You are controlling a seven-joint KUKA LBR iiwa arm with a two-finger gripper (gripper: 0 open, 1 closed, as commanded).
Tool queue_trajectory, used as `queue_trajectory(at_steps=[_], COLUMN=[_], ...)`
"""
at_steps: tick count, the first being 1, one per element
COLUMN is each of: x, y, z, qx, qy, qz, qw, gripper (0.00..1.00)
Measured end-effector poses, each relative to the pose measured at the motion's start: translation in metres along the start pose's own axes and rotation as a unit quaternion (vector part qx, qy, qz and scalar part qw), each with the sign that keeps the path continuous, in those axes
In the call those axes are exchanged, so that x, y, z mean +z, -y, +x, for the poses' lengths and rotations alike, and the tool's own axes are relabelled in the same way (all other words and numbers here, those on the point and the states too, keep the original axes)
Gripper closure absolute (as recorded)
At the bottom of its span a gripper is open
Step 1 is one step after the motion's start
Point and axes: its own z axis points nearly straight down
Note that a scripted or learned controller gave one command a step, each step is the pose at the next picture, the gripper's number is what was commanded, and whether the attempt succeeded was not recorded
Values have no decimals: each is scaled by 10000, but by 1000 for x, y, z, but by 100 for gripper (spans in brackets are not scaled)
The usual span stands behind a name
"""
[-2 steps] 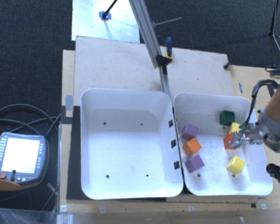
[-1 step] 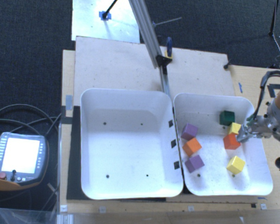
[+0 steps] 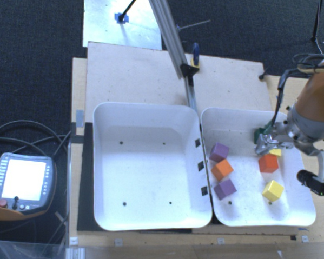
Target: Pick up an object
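1. Blocks lie scattered in the right bin [image 3: 303, 217], the landmark for what follows: a purple block [image 3: 219, 152] near its left wall, an orange block [image 3: 222, 169] just below and touching that one or nearly so, and a second purple block [image 3: 225, 188] lower still.
2. Toward the bin's right side sit a red-orange block [image 3: 268, 163] and, below it and apart, a yellow block [image 3: 273, 190] tilted on the bin floor.
3. Another small yellow piece [image 3: 276, 153] peeks out just above the red-orange block (mostly hidden by the metal of the tool).
4. The gripper [image 3: 267, 142] hangs over the bin's upper right part, directly above the red-orange block; whether it touches the block cannot be told.
5. How far the gripper is spread, and whether anything is caught in it, cannot be told from this slant.
6. The arm [image 3: 318, 96] comes in across the bin's right rim.
7. The left bin [image 3: 104, 150] adjoins the right bin's left wall.
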Motion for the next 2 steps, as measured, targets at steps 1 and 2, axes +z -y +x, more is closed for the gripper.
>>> queue_trajectory(at_steps=[1, 2], x=[-11, -13], y=[-19, -41], z=[41, 101], qx=[4, -6], qy=[-2, -7], qz=[2, 2], qw=[10000, 10000], gripper=[100, 100])
